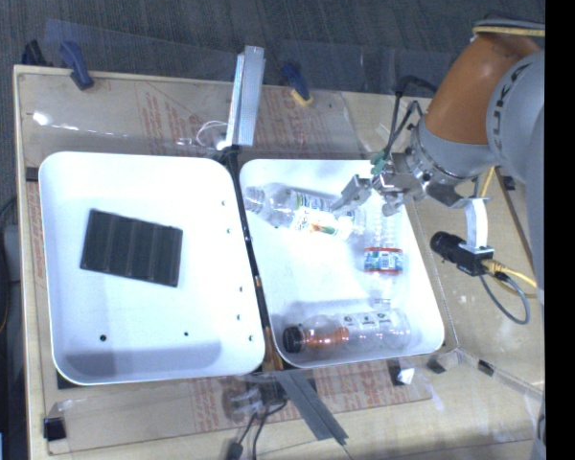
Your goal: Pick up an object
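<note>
Two-finger metal claw hangs over the far right part of the right shallow white bin, fingers spread wide, nothing between them. Grey arm with orange band enters from the right edge above that bin's far right corner. Just beside the claw, toward the bin's far left corner, lies a clear plastic bottle with a white-green label, on its side. Directly below the claw, along the bin's right wall, lies a clear plastic bottle with a red-blue label, pointing toward the near edge. Along the near wall lies a clear plastic bottle with a black cap and orange contents. Left shallow white bin carries a flat dark rectangular ribbed pad left of centre, well apart from the claw.
</note>
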Robot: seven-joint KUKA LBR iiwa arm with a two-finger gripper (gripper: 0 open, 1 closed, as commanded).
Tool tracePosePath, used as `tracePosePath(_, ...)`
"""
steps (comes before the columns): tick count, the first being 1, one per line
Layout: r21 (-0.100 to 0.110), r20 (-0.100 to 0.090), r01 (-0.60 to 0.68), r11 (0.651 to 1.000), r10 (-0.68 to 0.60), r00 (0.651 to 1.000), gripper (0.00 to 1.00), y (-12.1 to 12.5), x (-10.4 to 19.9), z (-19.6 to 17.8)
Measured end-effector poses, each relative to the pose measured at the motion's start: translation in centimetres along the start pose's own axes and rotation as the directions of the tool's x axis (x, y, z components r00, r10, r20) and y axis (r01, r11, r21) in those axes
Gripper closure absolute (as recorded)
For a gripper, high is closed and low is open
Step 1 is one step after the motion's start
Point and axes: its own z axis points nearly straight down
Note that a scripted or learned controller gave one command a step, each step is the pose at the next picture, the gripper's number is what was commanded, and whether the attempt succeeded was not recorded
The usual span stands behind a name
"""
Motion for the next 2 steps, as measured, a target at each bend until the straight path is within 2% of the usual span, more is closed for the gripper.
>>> tracePosePath(1, -0.010, 0.004, 0.149, 0.989, -0.149, 0.989, 0.00, 5.65, -0.92, 9.23)
tracePosePath(2, -0.010, 0.004, 0.149, 0.989, -0.149, 0.989, 0.00, 5.65, -0.92, 9.24)
